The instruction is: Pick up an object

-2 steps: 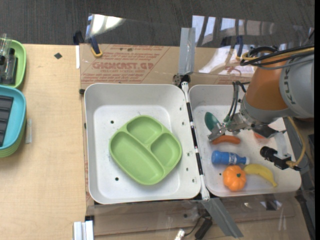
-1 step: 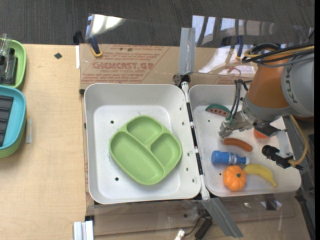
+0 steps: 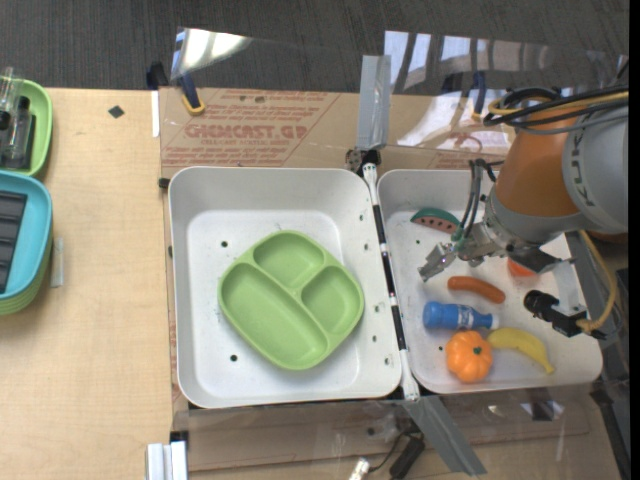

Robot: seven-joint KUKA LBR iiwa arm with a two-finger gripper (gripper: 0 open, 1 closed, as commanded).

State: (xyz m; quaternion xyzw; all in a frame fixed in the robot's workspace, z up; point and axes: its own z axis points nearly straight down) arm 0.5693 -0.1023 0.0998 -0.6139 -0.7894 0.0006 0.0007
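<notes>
The jaws [image 3: 440, 261] hang spread apart over the right bin [image 3: 590, 373], clamping nothing. Just right of them lies a sausage [image 3: 476, 288], orange-red and glossy, its long axis running left to right, dipping slightly toward the lower right.

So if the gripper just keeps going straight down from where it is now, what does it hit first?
Probably bare floor of the right bin, just left of the hot dog. The gripper hangs over that spot, though depth is hard to judge.
</notes>
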